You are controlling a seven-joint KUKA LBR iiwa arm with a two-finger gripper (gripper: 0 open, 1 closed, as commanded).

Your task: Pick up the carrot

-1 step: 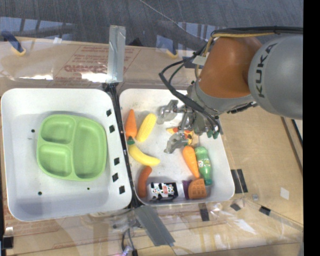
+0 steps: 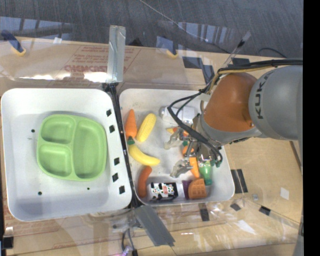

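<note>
Two shallow white bins are seen side by side on the bench (image 2: 266, 164). In the left bin (image 2: 16, 159), a green divided plate (image 2: 72, 146) is placed near the middle.

The carrot (image 2: 130, 125) is found in the right bin (image 2: 149, 96), close against its left wall and toward the far edge, with its orange body upright in the view and its green tip pointing to the near edge. Just beside it, to the right, an ear of yellow corn (image 2: 146, 127) is laid at a slant. Below these, a banana (image 2: 143, 156) is stretched across, and a red-orange sausage-shaped piece (image 2: 144, 178) is set near the bin's near-left corner. Along the near wall a small black-and-white carton (image 2: 163, 191) is seen, with a purple piece (image 2: 187, 187) and an orange block (image 2: 199, 189) next to it toward the near-right corner.

The grey arm (image 2: 277, 103) with its orange band (image 2: 229, 105) is reached in from the right over the right half of that bin. The pincer (image 2: 185, 152) is lowered among small toys there, well apart from the carrot; an orange piece (image 2: 194, 167) and a green bottle-like piece (image 2: 205, 172) are seen just beside it. Whether its fingers are apart or together cannot be told, since cables and clutter are crowded around them.
</note>
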